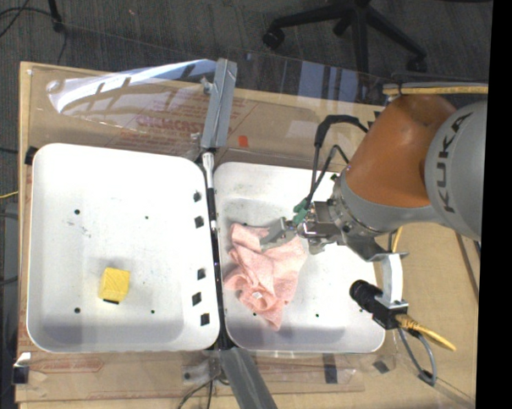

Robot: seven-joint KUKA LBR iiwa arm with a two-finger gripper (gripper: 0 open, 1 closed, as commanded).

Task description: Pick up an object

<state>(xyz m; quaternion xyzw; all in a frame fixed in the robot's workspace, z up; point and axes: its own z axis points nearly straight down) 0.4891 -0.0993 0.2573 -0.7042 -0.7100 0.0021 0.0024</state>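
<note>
Our gripper [282,233] sits low over the right bin [352,331], touching the upper edge of the crumpled pink cloth [261,272] near the bin's left wall. The cloth's bulk runs from there toward the bin's near edge. We cannot tell whether anything is caught.

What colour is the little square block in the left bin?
Yellow: the small square block shows in the camera view.
</note>
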